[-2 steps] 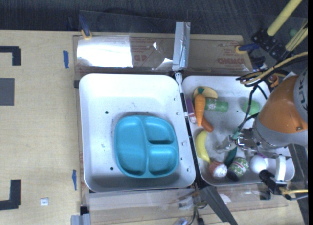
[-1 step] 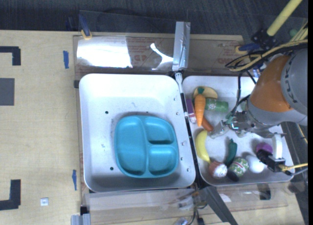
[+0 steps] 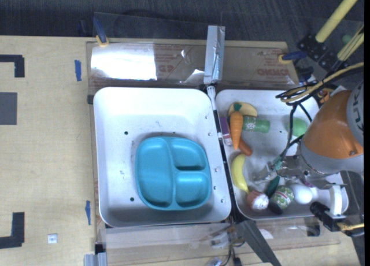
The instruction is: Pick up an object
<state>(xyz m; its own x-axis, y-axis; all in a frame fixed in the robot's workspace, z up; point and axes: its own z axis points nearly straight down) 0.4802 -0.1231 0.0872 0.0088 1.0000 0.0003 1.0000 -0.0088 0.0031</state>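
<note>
The right bin (image 3: 272,98) holds several toy foods. An orange carrot (image 3: 236,127) lies by the left wall with a yellow piece (image 3: 243,109) above it and a green bottle (image 3: 256,124) beside it. A banana (image 3: 239,172) lies lower down. My gripper (image 3: 274,173) reaches down into the bin's lower middle, just above a dark green and red item (image 3: 272,187), a green patterned item (image 3: 282,198) and a white egg (image 3: 303,194). A red and white piece (image 3: 257,201) rests near the front wall. The arm hides part of a light green item (image 3: 299,126).
The left bin (image 3: 110,143) holds a blue divided tray (image 3: 171,171). A clear plastic wall (image 3: 215,54) rises behind the bins. Cables (image 3: 300,94) hang over the right bin's far corner. Wooden bench (image 3: 40,143) stretches to the left.
</note>
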